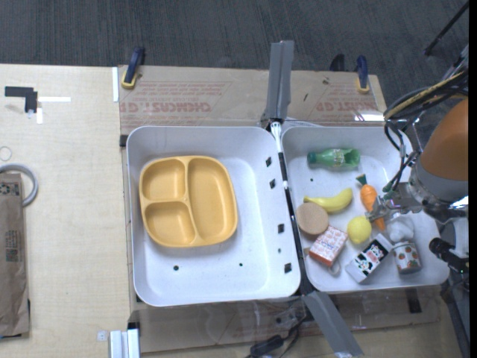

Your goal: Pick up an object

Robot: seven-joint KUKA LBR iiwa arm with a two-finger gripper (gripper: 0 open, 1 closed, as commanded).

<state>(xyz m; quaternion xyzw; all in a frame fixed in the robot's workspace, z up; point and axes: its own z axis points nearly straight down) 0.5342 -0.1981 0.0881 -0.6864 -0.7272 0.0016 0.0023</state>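
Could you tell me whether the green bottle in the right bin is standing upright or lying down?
Lying down: the green bottle rests on its side along the bin floor.

Two bins sit side by side. The left bin (149, 274) has a tray (189, 201) with three parts lying in it. The right bin (298, 139) holds many things. A bottle (335, 157) lies at the back. In front of it are a banana (332, 200) and a carrot (368, 197). A lemon (359, 230) sits by a round cookie (312, 218). A small box (328, 246), a milk carton (370, 259) and a can (407, 257) lie at the front.
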